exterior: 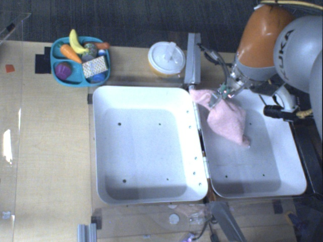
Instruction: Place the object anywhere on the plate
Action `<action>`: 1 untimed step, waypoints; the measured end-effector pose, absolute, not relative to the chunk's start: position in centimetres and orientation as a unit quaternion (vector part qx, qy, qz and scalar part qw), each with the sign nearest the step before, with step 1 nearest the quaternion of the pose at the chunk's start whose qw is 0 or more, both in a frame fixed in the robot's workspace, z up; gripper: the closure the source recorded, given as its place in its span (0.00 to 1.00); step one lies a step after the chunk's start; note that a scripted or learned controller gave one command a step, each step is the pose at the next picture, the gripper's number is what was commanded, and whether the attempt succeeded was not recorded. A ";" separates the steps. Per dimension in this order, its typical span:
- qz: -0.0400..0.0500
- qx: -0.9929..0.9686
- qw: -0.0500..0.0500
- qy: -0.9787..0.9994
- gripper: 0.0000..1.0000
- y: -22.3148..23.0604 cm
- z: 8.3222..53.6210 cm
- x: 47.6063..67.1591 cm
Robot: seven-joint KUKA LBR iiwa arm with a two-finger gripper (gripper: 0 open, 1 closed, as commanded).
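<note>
The gripper (225, 92) sits at the top edge of a pink cloth (227, 121), and its fingers look pinched on the cloth's upper part, though the view is too small to be sure. The cloth hangs toward five o'clock over the right bin (262, 175), one corner draped at ten o'clock on the rim beside the left bin (146, 145). At eleven o'clock, beyond the bins, stands a lidded cup (166, 58), and farther at ten o'clock a blue tray (56, 77) of toy food.
</note>
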State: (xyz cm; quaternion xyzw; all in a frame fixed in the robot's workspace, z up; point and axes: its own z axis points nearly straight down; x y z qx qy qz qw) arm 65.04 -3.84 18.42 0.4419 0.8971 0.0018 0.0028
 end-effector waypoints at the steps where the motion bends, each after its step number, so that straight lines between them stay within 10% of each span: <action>1: 0.002 0.439 0.005 0.898 1.00 -3.7 22.5 65.4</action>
